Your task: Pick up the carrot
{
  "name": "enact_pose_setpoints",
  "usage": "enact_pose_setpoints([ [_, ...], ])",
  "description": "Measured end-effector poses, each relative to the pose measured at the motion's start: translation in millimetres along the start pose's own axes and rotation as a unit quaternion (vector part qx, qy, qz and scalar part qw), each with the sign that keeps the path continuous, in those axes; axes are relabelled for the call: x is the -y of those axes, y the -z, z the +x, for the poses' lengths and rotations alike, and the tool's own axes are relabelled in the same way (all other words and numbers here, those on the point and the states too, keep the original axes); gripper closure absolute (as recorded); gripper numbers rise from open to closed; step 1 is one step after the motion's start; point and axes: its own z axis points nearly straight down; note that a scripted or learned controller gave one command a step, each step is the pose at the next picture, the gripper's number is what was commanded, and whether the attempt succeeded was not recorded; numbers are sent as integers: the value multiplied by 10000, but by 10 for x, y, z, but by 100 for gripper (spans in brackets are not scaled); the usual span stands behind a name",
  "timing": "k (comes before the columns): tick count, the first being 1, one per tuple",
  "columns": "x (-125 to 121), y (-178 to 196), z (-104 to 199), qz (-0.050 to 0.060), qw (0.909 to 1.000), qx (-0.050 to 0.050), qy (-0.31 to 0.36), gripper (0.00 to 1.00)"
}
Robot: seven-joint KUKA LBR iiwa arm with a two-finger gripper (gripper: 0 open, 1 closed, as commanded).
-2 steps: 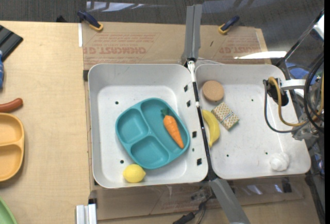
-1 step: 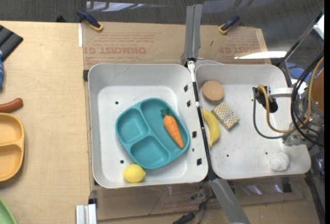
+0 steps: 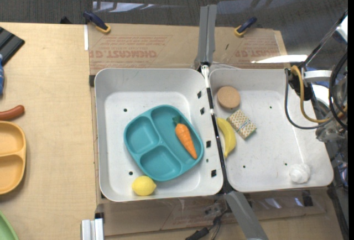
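Broadly, two white bins were seen side by side on the bench, the left bin (image 3: 110, 123) and the right bin (image 3: 276, 139); a teal divided tray (image 3: 146, 142) was set inside the left one; the carrot (image 3: 186, 139) was laid in that tray's right-hand compartment, its green top pointed toward the far side; a banana (image 3: 227, 136) was found against the right bin's left wall, with a round brown disc (image 3: 228, 97) and a patterned packet (image 3: 242, 124) just beside it; a lemon (image 3: 144, 186) was placed near the left bin's front edge; whether the gripper was open or closed could not be told.
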Motion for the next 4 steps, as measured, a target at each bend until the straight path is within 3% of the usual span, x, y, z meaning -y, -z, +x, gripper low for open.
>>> enact_pose_setpoints([
  [1, 15, -469, -102, -13, 10000, 26, -57, 100],
  [2, 202, -816, -99, -17, 9998, 35, -204, 100],
  [3, -83, -184, 43, -10, 9992, 4, -394, 100],
  [4, 95, -339, -158, -14, 9991, 30, -432, 100],
])
